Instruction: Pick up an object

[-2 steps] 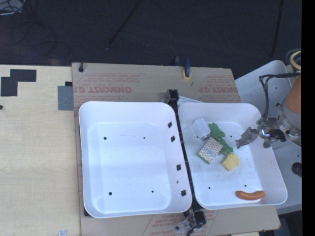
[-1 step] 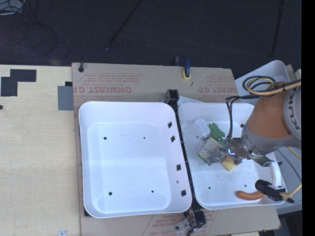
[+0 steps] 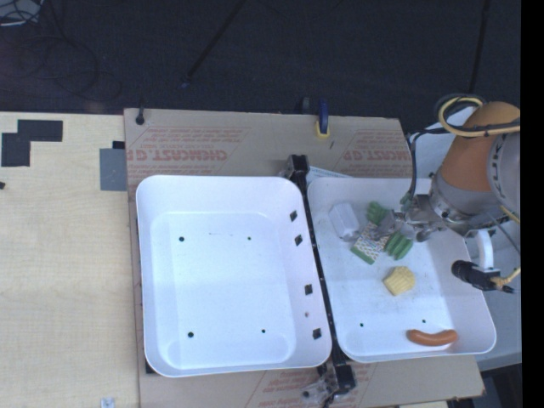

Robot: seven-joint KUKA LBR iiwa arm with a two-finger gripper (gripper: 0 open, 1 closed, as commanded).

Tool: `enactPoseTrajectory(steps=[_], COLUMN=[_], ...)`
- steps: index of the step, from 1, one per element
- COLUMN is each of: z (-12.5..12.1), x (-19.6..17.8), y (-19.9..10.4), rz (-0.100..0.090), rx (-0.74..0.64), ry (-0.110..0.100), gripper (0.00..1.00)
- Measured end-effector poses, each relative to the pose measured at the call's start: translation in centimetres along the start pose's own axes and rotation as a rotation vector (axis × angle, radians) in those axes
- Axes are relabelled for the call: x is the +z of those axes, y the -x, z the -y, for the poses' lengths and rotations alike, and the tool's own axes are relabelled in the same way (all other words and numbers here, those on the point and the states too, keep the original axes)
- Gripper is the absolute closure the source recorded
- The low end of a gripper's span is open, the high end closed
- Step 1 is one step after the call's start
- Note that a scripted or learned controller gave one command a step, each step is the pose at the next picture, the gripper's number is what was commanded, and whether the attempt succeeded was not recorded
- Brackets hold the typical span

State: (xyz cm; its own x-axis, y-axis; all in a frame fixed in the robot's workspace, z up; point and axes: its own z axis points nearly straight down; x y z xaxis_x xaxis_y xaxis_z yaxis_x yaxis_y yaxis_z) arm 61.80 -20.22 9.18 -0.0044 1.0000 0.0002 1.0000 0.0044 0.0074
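The right bin (image 3: 476,334) holds several small items. A pale white piece (image 3: 344,219) lies near its back left. Two green pieces (image 3: 376,213) (image 3: 398,245) and a green-and-white patterned piece (image 3: 367,249) cluster in the middle. A yellow corn-like chunk (image 3: 399,280) lies in front of them, and an orange sausage (image 3: 432,337) rests by the front wall. My gripper (image 3: 399,225) reaches in from the right and hangs low over the green cluster, between the two green pieces. I cannot see whether it touches them.
The left bin (image 3: 153,228) stands beside the right one, with a black divider clip strip (image 3: 306,253) between them. The orange-banded arm (image 3: 476,164) and its cables occupy the right bin's back right corner. Cardboard lies under both bins.
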Motion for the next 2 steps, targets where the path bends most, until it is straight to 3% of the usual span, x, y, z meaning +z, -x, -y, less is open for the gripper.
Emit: enactPoseTrajectory(steps=[1, 2], z=[-3.0, -2.9], x=[-0.1, -0.2], y=[-4.9, -8.3], rz=[0.005, 0.009], rx=[0.003, 0.011], ry=[0.002, 0.005], gripper=[0.0, 0.0])
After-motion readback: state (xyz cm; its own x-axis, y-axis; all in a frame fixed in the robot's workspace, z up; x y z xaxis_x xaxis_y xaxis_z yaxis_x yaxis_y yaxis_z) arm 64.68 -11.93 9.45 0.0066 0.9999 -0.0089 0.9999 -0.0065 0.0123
